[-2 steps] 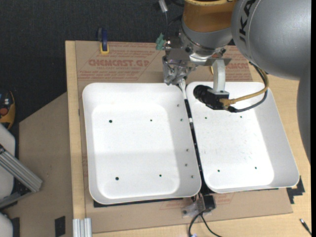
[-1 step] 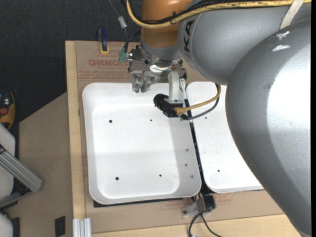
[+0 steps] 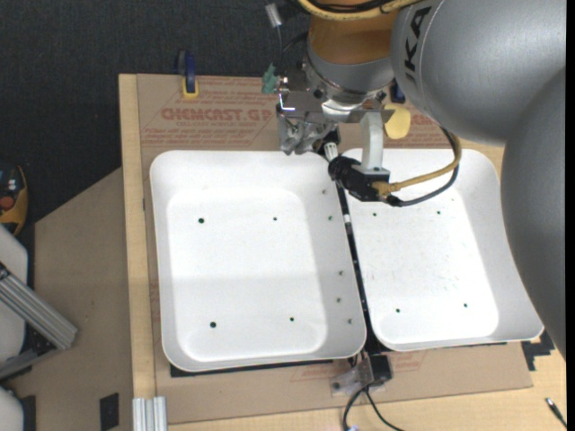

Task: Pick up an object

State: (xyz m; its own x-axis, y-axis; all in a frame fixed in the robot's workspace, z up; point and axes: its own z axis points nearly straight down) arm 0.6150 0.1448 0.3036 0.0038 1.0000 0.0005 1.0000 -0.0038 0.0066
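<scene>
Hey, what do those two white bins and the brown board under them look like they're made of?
Left bin and right bin: probably moulded plastic, smooth, slightly glossy, with rounded corners and soft sheen. Board: seemingly sheet material under brown protective paper, matte, with printed red lettering.

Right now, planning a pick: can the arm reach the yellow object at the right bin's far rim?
Probably yes: the yellow object sits beside the end effector, nothing visible between them.

One fixed overhead camera looks slantwise down on both bins (image 3: pixel 238 268).
</scene>
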